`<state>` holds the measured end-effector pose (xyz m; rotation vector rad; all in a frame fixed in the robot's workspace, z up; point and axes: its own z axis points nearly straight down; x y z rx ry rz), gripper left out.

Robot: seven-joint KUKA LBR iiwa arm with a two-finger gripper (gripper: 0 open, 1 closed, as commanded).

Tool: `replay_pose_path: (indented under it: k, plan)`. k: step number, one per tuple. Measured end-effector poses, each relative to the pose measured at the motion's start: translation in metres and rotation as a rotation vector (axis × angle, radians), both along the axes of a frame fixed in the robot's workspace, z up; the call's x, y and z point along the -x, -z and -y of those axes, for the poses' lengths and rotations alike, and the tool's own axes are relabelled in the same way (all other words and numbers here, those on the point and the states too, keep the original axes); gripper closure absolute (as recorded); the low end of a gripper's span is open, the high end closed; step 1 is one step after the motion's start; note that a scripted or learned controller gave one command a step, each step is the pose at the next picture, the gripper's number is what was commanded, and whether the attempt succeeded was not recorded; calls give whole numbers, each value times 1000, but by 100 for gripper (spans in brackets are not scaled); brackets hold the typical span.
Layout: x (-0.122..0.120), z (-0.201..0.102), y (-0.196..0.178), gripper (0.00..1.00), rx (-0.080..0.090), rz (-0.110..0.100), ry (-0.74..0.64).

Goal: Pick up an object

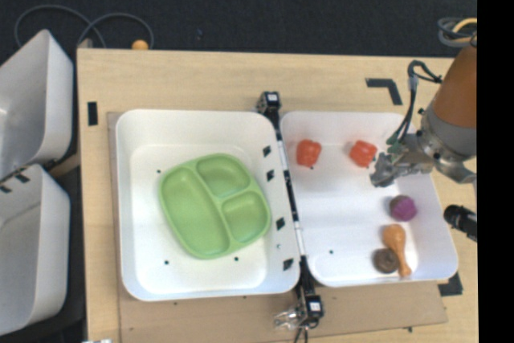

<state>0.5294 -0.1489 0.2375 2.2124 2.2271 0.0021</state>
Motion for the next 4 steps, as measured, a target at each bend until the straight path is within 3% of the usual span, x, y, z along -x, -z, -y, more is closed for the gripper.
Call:
replay_pose_path:
  k: [2, 4]
  plan:
    - [-41, -103, 6, 100, 0, 0, 0]
    - [-71, -207, -16, 100, -2, 0, -1]
